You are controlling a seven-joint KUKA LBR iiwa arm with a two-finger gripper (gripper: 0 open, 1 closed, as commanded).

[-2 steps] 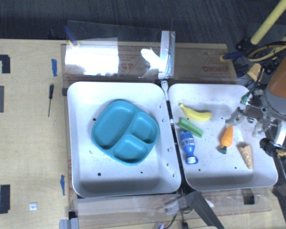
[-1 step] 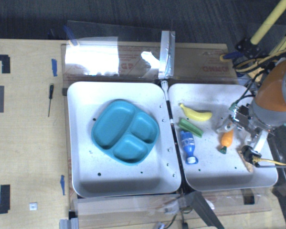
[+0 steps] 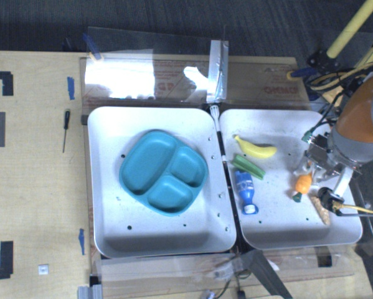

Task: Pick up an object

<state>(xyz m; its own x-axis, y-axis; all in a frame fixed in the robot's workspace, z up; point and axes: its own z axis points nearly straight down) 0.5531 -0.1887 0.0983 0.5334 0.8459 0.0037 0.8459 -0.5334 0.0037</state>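
Dark carpet lies behind a pale wooden desk [image 3: 30,185] that carries two shallow white bins side by side. The left bin [image 3: 105,229] holds a blue divided plate [image 3: 164,172] near its middle. The right bin [image 3: 279,223] holds a yellow banana [image 3: 256,148] and a green pepper-like piece [image 3: 247,166] near its left wall, with a blue bottle [image 3: 245,190] just below them, lying along that wall.

You have the tool [image 3: 320,173] low at the right bin's right edge. An orange object [image 3: 303,184] lies just at its left side, seemingly touching it. I cannot tell how far the tool is open, nor whether it has hold of anything; the wrist housing and cables mask the tips.

Judgement: the orange object is the nearest candidate. To do this step well, confirm the object sits squarely inside the tool before closing, not beside it. Keep clear of the bin's right wall, which could deflect the approach. Lift straight up and slowly; a small rounded item may slip or roll out.
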